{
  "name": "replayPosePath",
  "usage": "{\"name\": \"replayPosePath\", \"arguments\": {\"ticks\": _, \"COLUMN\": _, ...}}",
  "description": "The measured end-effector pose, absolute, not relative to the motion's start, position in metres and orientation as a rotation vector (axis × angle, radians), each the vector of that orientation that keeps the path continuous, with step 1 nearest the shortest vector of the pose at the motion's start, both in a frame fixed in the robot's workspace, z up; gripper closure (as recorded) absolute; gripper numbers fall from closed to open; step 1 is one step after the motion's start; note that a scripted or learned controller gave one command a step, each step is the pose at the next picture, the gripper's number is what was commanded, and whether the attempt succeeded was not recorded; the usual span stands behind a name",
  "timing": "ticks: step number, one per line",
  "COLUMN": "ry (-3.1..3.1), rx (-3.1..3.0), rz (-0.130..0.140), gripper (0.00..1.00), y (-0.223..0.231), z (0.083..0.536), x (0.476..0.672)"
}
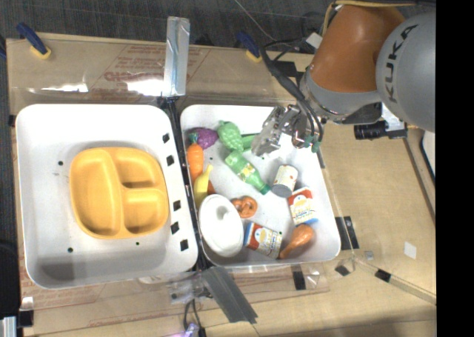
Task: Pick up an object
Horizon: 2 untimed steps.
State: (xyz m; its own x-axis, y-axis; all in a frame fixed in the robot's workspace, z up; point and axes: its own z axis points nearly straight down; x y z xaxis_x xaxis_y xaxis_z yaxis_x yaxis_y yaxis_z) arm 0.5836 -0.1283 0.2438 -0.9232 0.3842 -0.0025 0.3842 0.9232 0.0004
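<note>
My gripper [268, 135] hangs over the upper part of the right bin [326, 180], its metal fingers pointing down and left. It sits just right of a green grape-like toy [229, 134] and above a green bottle [245, 168]. Nothing shows between the fingers. Lower in the same bin lie a white round lid or bowl [221, 225], a small can [285, 178], a white bottle with a red label [301, 207], another can [262, 238], a brown pear-shaped toy [297, 239], a carrot [194, 159] and a purple toy [204, 137].
The left bin [37, 150] holds a yellow divided tray [118, 191]. A dark divider edge runs between the two bins. The arm's orange band and grey body [370, 47] loom over the right bin's upper right corner, with cables trailing behind.
</note>
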Motion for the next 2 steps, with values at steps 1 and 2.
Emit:
{"name": "replayPosePath", "arguments": {"ticks": 1, "ry": 3.004, "rx": 0.908, "rz": -0.001, "gripper": 1.0, "y": -0.11, "z": 0.278, "x": 0.611}}
{"name": "replayPosePath", "arguments": {"ticks": 2, "ry": 3.006, "rx": 0.896, "rz": -0.002, "gripper": 1.0, "y": -0.108, "z": 0.289, "x": 0.612}}
